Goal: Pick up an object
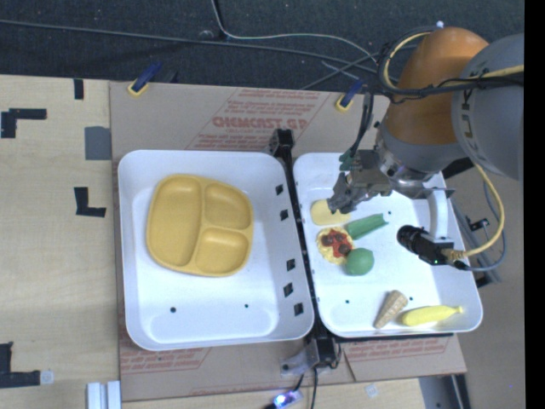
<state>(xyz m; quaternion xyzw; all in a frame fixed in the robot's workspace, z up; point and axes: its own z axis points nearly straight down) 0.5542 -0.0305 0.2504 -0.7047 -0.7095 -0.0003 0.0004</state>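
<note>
Your gripper [341,201] hovered just above the pale yellow piece [324,213]; its state you could not tell. Approach step; next, descend and close.

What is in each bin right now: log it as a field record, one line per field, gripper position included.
left bin: yellow divided plate
right bin: pale yellow piece, green pepper, pizza slice, green ball, ice cream cone, banana
gripper: low over the right bin's upper left part, just above the pale yellow piece
held object: none visible between the fingers
arm: reaches in from the right
</note>
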